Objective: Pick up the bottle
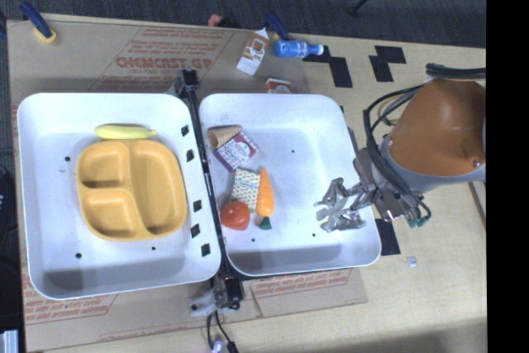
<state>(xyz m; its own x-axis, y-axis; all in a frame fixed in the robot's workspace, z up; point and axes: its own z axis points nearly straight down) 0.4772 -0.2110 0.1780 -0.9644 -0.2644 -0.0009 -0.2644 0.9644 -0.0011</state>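
The bottle (296, 50) is lying on its side on the table (430, 293), outside both bins, just beyond the far rim of the right bin (289, 254). It is blue, with its long axis running roughly from nine to three o'clock across the view; one end is nearly touching a small printed carton (253, 52) at its nine o'clock side.

The tool (340, 206) is hanging inside the right bin near that bin's four o'clock corner, with the arm's orange-banded wrist (438, 131) sitting at its three o'clock. Its fingers are reading as spread and released, with nothing between them, though the metal parts are small and cluttered here.

From the tool, the bottle is lying at about eleven o'clock and well apart, with the bin's far wall standing between them. So the coming move is, in my judgement, calling for a lift over that rim and a travel toward twelve o'clock, with the fingers closing across the bottle's short width.

The things in the bin, a carrot (264, 194), a tomato (235, 215) and some packets (236, 151), are sitting at the tool's nine o'clock, off the likely path.
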